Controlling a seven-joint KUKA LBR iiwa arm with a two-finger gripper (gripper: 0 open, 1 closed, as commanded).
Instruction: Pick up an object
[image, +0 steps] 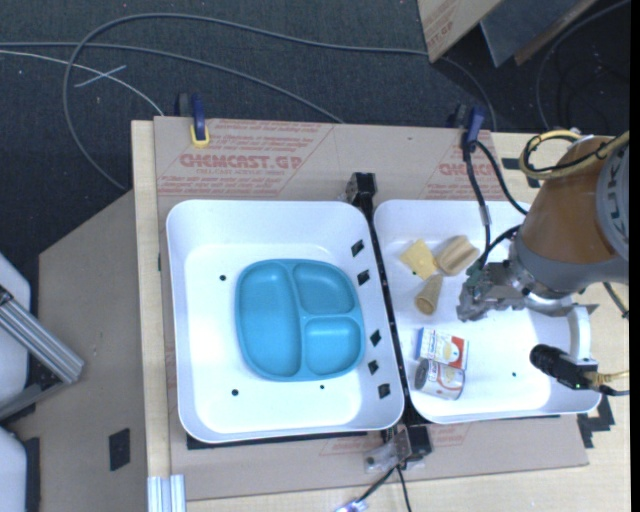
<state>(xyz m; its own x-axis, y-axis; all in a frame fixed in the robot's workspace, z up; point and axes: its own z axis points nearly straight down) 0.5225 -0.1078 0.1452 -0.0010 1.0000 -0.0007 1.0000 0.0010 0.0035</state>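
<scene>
The right bin (520, 385) holds several small objects. A tan block (457, 254) lies at the back beside a pale yellow piece (420, 259), with a small tan cylinder (430, 292) just in front of them. A white packet with red and blue print (441, 361) rests near the front left. My gripper (482, 299) hangs over the middle of this bin, right of the cylinder and above the packet. I see nothing between its fingers, and their spacing is hidden by the wrist.
The left bin (200, 260) holds a blue divided plate (299, 318). Black clips (362, 185) join the two bins along the middle. Cables (480, 190) run along the right bin's back edge. A black part (558, 366) of the arm overhangs the right bin's front right.
</scene>
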